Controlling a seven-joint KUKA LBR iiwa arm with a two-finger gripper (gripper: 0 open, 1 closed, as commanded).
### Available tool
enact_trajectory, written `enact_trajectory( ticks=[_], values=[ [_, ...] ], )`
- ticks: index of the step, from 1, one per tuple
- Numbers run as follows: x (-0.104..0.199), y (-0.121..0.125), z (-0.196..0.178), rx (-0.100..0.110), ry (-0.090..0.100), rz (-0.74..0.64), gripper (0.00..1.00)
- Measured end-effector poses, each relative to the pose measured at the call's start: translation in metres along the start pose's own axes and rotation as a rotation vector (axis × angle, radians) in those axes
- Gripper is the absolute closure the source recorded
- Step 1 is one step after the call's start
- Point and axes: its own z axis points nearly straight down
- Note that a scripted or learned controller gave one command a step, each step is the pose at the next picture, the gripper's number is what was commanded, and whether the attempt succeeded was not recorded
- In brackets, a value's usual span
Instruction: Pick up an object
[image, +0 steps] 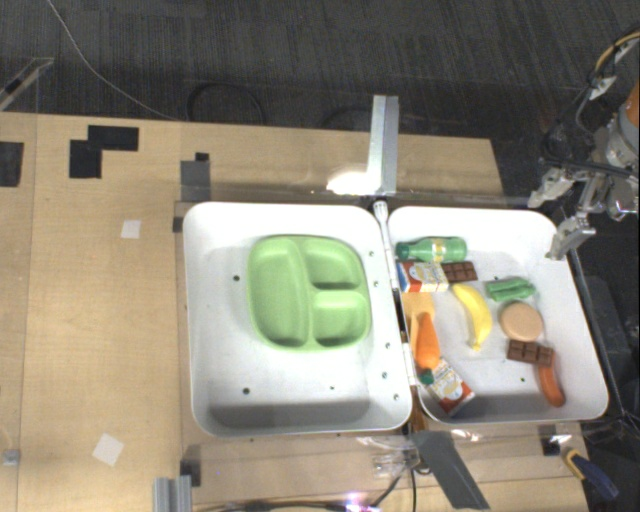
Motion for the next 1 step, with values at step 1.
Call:
enact_trajectory(
  ticks=[1],
  values=[
    [0.0359, 0.0331, 0.1132, -0.003, 0.009, 0.036, 0.00]
  ],
)
